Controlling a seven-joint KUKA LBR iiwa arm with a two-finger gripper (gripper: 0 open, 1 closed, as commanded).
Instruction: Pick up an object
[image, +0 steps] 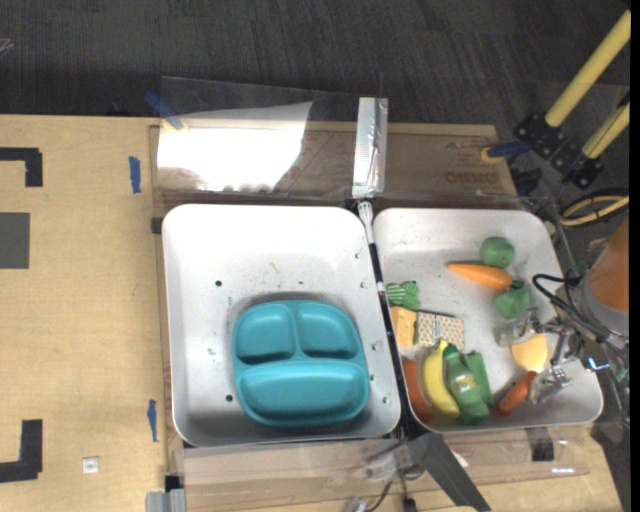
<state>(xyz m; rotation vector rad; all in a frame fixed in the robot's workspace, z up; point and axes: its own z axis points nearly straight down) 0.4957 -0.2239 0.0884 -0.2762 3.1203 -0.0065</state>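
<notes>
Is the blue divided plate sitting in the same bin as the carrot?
No, the blue plate lies in the left bin, while the carrot lies in the right bin.

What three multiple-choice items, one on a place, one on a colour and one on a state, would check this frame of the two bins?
1. Where does the divided plate lie?
A. in the left bin
B. in the right bin
C. on the bench outside the bins

2. What colour is that plate?
A. red
B. teal blue
C. yellow

3. How does the carrot lie?
A. on the plate
B. standing upright on its tip
C. flat on the floor of the right bin

Answers:
1. A, since the plate rests on the white floor of the left bin, toward its near edge.
2. B, since its three compartments are all teal blue.
3. C, since the carrot lies on its side in the right bin, just below a green ball.
</notes>
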